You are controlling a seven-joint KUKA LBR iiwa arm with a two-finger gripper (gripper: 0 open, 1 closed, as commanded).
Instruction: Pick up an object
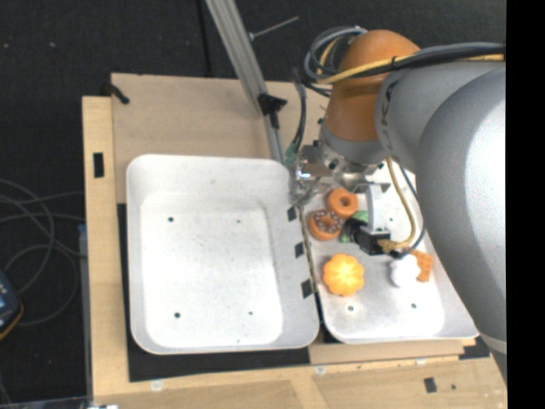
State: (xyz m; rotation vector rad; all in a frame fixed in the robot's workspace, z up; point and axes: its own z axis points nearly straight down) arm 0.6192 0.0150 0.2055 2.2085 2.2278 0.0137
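Note:
The right bin (426,318) holds several small things. An orange ring (343,203) lies near its far left corner, with a brown-red round piece (324,225) just left of and below it. A green bit (358,219) peeks out beside them. A round orange fruit (343,275) sits nearer the front left. A small white piece (399,273) and a small orange piece (423,265) lie to the right. My gripper (322,180) hangs low over the bin's far left corner, right above the ring; the wrist hides its tips.
The left bin (140,254) sits beside the right one, their rims meeting in the middle. A slanted aluminium rail (241,54) rises from behind the bins. The big grey arm (460,152) covers the right bin's far right side.

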